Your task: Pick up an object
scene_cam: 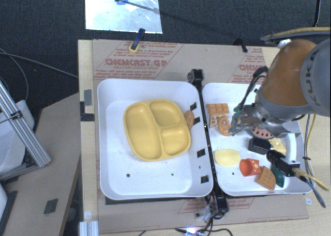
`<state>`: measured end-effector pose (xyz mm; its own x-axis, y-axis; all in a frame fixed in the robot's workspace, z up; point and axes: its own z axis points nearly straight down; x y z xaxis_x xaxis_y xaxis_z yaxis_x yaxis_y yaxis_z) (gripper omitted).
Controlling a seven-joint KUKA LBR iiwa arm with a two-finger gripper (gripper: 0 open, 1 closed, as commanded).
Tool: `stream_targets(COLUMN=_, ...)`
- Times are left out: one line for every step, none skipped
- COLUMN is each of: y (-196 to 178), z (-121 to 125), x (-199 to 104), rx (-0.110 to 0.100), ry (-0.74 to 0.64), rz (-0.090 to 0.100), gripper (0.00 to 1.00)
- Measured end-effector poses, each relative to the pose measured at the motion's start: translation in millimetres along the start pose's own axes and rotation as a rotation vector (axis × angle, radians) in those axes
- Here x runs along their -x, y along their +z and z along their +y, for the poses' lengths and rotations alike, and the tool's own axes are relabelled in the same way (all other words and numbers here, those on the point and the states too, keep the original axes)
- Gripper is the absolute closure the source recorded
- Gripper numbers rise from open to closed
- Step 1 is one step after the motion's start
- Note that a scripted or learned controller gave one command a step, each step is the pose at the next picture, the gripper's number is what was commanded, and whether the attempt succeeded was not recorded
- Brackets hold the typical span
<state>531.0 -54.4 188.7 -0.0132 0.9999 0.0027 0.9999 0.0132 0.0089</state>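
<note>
My gripper [236,125] hangs low over the middle of the right bin [227,91], reaching in from the right under the grey and orange wrist. Just left of it lies an orange pretzel-like ring [224,126]. Above that is an orange waffle square [217,109]. A pale yellow oval [227,157] lies in front of the gripper. Further right are a red piece [250,167], a brown waffle wedge [267,178], a small black block [257,144] and a red-and-dark slice [261,133]. Nothing shows held in the gripper.
The left bin [114,126] holds a yellow divided plate [155,129] and a small brown piece [189,119] by the divider [204,126]. A teal piece [280,180] and a pale yellow piece [277,144] lie at the right bin's right side.
</note>
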Motion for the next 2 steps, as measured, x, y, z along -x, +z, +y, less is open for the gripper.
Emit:
stream_targets(y=-8.7, z=-21.4, x=-62.8, rx=-0.007, ry=0.002, rz=0.001, gripper=1.00)
stream_targets(y=-38.8, z=-33.6, x=-118.8, rx=-0.005, ry=0.003, rz=0.000, gripper=1.00)
